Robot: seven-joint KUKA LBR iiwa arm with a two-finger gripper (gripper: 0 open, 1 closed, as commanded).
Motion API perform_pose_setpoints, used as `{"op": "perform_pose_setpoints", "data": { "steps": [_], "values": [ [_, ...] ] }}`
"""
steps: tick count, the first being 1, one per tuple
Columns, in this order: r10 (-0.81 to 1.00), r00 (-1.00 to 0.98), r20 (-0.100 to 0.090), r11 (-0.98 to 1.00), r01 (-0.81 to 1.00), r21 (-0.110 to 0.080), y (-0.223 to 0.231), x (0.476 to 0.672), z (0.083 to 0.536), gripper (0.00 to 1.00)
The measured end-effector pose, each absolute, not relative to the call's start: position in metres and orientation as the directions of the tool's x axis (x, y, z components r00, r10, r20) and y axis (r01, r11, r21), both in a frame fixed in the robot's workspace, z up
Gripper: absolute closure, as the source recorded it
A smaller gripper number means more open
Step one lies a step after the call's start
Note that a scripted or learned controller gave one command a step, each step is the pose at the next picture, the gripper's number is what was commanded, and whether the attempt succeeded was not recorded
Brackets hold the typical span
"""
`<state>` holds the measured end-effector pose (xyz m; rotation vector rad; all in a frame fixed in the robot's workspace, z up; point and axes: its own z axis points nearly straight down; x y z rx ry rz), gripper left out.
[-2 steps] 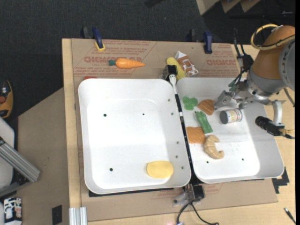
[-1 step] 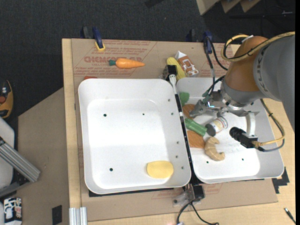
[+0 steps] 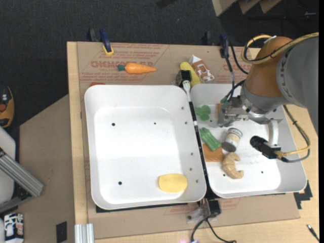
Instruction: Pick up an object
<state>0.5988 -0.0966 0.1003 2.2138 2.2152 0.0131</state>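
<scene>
Dark carpet was seen around a cardboard-covered worktop (image 3: 76, 135) on which two shallow white bins were set side by side. No single target was named by the task; the likeliest candidates were judged to be those in the right bin (image 3: 291, 178), gathered toward its left half: a small can (image 3: 232, 138) lying tilted near the middle, a tan croissant-shaped piece (image 3: 233, 165) just below it, a green piece (image 3: 209, 138) resting over an orange slab (image 3: 213, 155), and a second green item (image 3: 203, 112) nearer the far rim. The end effector (image 3: 229, 116) was positioned low over this cluster, just above the can, presumably so that a grasp could be tried there; whether it was spread or pressed together could not be told, and nothing was seen pinched in it. Outward, a yellow disc (image 3: 172, 183) lay alone in the left bin (image 3: 101, 110), while a toy carrot (image 3: 136, 69) and a banana (image 3: 187, 70) had been left on the worktop beyond the bins.
</scene>
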Motion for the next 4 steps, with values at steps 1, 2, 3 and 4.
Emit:
{"op": "perform_pose_setpoints", "data": {
  "steps": [1, 2, 3, 4],
  "values": [
    [1.000, 0.002, 0.002, -0.002, 1.000, -0.006, -0.091, 0.539, 0.108, 1.00],
    [1.000, 0.002, 0.001, -0.002, 1.000, -0.003, -0.094, 0.501, 0.084, 1.00],
    [1.000, 0.002, -0.005, -0.002, 1.000, 0.005, -0.142, 0.550, 0.085, 1.00],
    [1.000, -0.005, -0.001, 0.005, 1.000, -0.022, -0.114, 0.665, 0.084, 1.00]
  ]
}}
